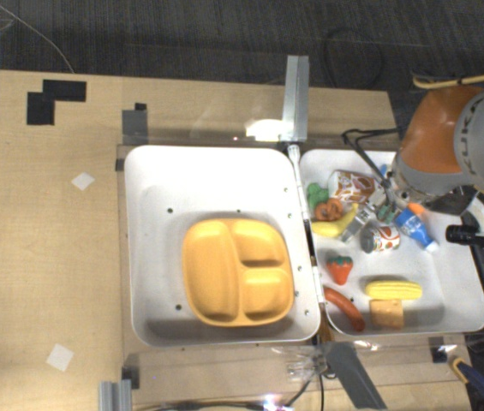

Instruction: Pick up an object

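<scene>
While the hand (pixel 363 223) hangs low in the right bin (pixel 473 311) among the toy food, just beside the banana (pixel 328 228), I cannot tell its state; a yellow tray (pixel 236 271) fills the left bin (pixel 156 229).

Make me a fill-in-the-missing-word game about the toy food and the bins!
1. The yellow divided plate lies in the ____ bin.
2. The corn cob lies in the ____ bin.
3. The strawberry is colored ____.
4. The band above the arm's wrist is colored ____.

Missing words: left; right; red; orange
</scene>
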Robot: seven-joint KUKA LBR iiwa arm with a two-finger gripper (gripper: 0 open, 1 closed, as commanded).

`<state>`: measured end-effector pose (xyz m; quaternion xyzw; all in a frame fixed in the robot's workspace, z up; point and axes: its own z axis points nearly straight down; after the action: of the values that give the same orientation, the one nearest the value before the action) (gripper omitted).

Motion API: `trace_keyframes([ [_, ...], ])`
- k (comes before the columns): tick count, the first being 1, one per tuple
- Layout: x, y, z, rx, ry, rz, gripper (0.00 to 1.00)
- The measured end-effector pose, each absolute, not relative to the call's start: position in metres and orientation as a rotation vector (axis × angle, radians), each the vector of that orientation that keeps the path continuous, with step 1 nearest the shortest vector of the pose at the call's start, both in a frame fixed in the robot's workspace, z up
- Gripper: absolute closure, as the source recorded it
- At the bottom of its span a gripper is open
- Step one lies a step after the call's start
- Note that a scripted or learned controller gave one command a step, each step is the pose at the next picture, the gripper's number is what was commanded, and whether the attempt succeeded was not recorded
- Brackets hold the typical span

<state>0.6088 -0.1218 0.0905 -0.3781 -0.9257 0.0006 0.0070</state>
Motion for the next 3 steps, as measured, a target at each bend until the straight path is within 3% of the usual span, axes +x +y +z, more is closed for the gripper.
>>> trace_keyframes([
  [1,0.617,-0.121,0.104,-1.182,-2.936,-0.005,1.0],
  [2,0.616,-0.12,0.102,-1.178,-2.928,-0.004,0.0],
  [3,0.633,-0.106,0.09,-1.73,-2.599,0.015,0.0],
])
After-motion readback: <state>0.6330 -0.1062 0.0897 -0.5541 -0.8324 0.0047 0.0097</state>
